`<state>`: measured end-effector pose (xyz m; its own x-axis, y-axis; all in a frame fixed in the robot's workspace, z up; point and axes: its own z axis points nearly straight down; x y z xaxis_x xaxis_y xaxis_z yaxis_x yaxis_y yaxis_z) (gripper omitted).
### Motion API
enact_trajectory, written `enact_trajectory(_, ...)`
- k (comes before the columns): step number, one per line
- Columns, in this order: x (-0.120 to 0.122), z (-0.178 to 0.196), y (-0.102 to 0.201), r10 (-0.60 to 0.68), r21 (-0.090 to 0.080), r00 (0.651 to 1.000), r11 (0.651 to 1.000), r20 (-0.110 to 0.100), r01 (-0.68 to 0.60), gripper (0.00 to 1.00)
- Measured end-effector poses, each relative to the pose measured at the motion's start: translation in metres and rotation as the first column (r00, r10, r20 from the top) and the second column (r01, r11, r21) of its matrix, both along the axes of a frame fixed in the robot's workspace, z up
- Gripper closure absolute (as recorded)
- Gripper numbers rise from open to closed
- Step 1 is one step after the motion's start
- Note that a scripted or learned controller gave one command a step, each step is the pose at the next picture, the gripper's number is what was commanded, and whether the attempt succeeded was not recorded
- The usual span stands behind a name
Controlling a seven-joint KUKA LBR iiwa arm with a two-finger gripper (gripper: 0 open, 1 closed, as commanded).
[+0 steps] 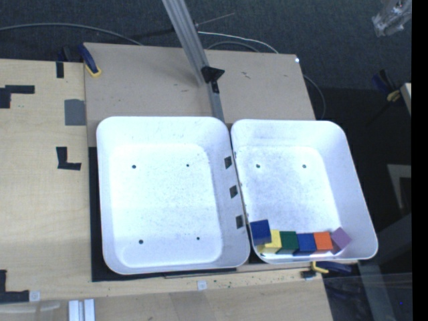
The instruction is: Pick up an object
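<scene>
Several small blocks lie in a row along the front wall of the right bin (287, 127). From left to right they are a blue block (260, 231) resting partly on a yellow one (271, 245), then a green block (288, 241), a second blue block (306, 243), an orange block (323, 241) and a purple block (340, 237) in the front right corner. My gripper (393, 12) is a pale blur at the top right, high up and well beyond the bins' far edge, far from the blocks.
The left bin (160, 122) sits beside the right one, their rims touching. A slanted metal pole (184, 25) comes down to the gap between the bins at the back. Clamps sit at the board's far left corner (90, 60) and front right (328, 267).
</scene>
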<state>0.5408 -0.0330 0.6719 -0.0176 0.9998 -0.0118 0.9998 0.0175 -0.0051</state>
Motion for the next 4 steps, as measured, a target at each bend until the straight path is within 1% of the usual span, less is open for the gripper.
enact_trajectory(1, 0.038, -0.135, 0.03, -0.016, 0.011, 1.0, 1.0, -0.005, 0.017, 1.0)
enact_trajectory(2, 0.017, -0.129, -0.007, -0.019, 0.011, 1.0, 1.0, 0.003, 0.019, 1.0)
enact_trajectory(3, 0.019, -0.119, -0.004, -0.014, 0.011, 1.0, 1.0, 0.004, 0.014, 1.0)
enact_trajectory(4, 0.026, -0.13, -0.018, -0.016, 0.011, 1.0, 1.0, 0.003, 0.016, 1.0)
